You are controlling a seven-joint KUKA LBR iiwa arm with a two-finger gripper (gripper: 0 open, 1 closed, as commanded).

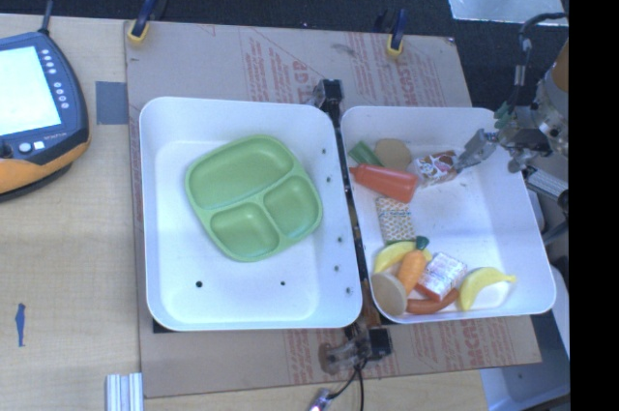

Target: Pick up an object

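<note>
The right bin holds several toy foods. Along its far side lie a green piece, a tan round piece, a red-orange cylinder and a small red-and-white wrapped packet. A patterned wafer lies in the middle. At the near edge are a yellow banana, a carrot, a red-and-white packet and a second banana. My gripper hangs low over the bin's far right corner, just right of the wrapped packet, with nothing seen held in it.
The left bin holds a green divided plate. A teach pendant lies on the bench at far left. Clamps pin the cardboard sheet at the back. The arm's wrist stands over the right bin's rim.
</note>
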